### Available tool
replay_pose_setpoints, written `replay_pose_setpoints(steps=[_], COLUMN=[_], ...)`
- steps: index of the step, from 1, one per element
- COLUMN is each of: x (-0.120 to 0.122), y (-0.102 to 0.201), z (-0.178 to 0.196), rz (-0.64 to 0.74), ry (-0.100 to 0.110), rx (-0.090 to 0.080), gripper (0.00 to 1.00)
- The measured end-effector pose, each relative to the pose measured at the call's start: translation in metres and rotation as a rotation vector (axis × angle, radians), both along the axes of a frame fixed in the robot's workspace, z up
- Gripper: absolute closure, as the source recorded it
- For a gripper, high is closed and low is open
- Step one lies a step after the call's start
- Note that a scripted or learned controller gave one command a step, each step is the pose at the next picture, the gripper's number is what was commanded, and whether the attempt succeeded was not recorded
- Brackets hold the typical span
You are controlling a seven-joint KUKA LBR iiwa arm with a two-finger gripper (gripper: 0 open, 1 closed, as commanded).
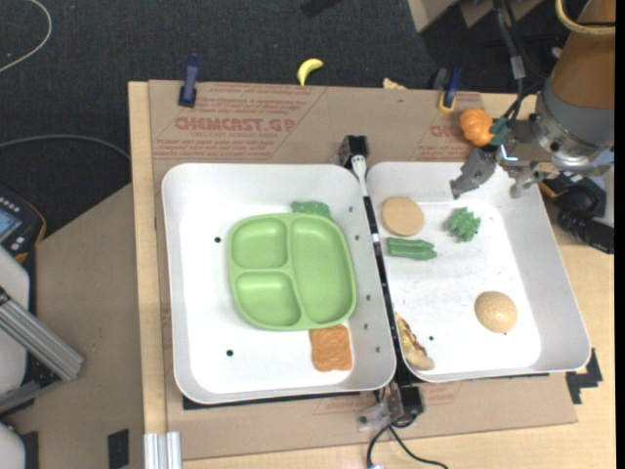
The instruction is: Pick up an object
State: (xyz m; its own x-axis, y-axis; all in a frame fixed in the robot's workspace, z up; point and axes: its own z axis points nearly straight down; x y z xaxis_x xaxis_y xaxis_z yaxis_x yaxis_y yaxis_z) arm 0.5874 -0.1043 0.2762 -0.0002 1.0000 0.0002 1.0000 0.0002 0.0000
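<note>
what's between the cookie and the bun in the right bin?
Camera view: bare white bin floor along the straight line from cookie to bun. The green beans lie just left of that line, the broccoli above it.

1 fixed camera looks down at a slant from above the bench (244, 115), taking in both white bins (195, 262).
</note>
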Motion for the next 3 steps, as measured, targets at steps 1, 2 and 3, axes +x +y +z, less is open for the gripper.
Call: replay_pose_setpoints(steps=[1,2,3], x=[-0.019,-0.016,-0.045], y=[0.055,0.052,0.137], z=[-0.097,-0.080,-0.066], rz=[0.004,-0.001,0.009], ry=[0.011,-0.003,0.003], rx=[0.004,0.000,0.005], gripper=[0.00,1.00,1.00])
